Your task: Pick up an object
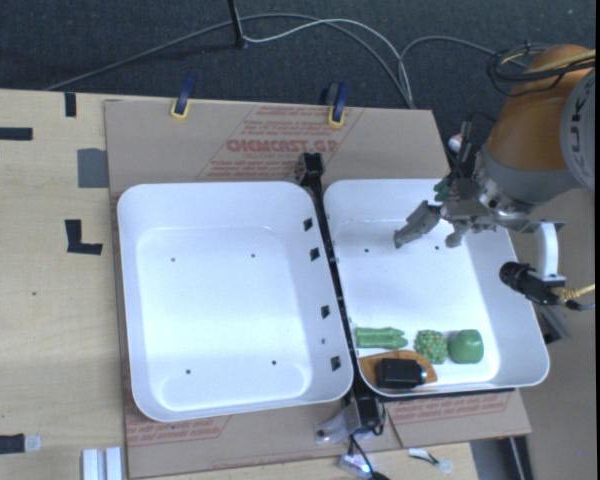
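I've got the gripper (438,230) hanging over the far half of the right bin (500,298), fingers spread apart with nothing between them, so it's released and carrying no load. One finger (412,227) angles out toward the divider between the bins, the other sits closer to the wrist. The arm (540,118) comes in from the right, orange band sitting above the grey wrist body. All the pickable stuff is bunched along the near edge of the right bin, well apart from the gripper: a long green bumpy piece (379,337) lying flat nearest the divider, a round textured green piece (430,345) next along, and a smooth green block (465,346) just beside that toward the right wall. In front of them I see a black object (399,373) resting on a flat orange piece (412,366), tight against the near wall. I can't tell what the black thing is at this resolution. The left bin (150,238) sits alongside, touching the right one at the divider. Both bins rest on a cardboard sheet (270,143) held by two clamps (183,100) at its far edge.
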Tool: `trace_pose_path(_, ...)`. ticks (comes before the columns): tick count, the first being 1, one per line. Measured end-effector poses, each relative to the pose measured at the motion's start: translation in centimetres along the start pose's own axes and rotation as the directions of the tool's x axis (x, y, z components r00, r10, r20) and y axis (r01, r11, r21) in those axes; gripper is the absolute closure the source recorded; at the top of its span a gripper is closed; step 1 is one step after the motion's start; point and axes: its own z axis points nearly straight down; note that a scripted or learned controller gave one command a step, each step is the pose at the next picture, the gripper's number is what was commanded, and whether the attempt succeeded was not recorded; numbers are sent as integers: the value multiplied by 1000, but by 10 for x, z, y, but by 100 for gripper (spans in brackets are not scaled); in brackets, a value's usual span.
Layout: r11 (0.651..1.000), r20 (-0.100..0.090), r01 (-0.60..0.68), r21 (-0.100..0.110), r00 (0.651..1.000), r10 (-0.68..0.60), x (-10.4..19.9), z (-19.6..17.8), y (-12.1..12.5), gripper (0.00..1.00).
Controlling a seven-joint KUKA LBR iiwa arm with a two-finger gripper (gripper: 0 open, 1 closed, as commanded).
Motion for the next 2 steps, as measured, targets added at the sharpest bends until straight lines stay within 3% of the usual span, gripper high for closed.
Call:
trace_pose_path(1, 1000, 0, -3, 3, 1000, 3, -35, 40, -17, 0)
trace_pose_path(2, 1000, 0, 0, 0, 1000, 0, -33, 38, -16, 0)
